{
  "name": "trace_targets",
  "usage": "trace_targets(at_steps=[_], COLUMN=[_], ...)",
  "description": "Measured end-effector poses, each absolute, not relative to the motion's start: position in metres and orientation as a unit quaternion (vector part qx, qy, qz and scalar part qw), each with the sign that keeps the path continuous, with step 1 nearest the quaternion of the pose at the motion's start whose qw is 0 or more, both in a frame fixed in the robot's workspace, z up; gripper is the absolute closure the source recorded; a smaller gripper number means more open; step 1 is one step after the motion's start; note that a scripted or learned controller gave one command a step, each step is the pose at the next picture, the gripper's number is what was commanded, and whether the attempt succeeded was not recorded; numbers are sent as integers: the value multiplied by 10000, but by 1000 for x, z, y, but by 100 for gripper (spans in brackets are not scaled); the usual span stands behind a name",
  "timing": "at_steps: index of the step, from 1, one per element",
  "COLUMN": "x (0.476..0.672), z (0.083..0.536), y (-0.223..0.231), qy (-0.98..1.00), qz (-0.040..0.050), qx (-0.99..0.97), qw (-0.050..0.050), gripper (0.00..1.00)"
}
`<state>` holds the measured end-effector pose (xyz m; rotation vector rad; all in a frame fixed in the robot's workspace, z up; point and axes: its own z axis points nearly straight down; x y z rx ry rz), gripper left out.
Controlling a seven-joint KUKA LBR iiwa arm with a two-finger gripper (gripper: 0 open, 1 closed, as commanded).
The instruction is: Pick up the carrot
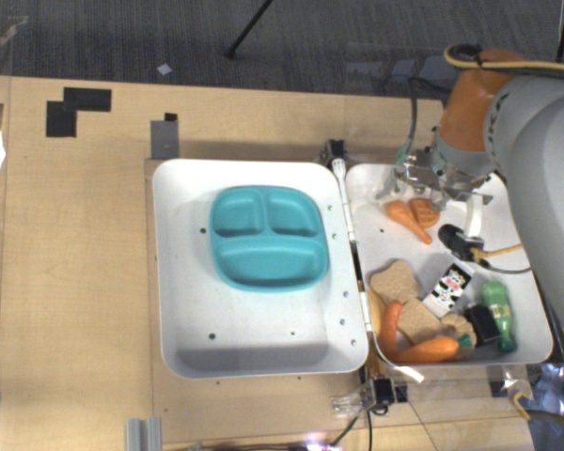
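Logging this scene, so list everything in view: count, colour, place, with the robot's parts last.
Bins: two, white, side by side on the bench.
Divided plate: one, teal, in the left bin.
Carrot: one, orange, top of the right bin, just below the gripper.
Orange pieces: two, at the right bin's front.
Bread slices: two, tan, mid right bin.
Green item: one, right bin's right side.
Black-and-white box: one, mid right bin.
Arm: grey, orange band, from the right.
Gripper: over the carrot.
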<state>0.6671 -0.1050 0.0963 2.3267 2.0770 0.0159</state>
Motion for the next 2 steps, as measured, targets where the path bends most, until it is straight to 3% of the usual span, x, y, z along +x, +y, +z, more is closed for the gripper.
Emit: trace_targets(at_steps=[1,2], x=[634,634], z=[97,97], y=[-86,-86], qy=[6354,5496], qz=[80,117], qx=[7720,8353], qw=[127,127], gripper=[0,0])
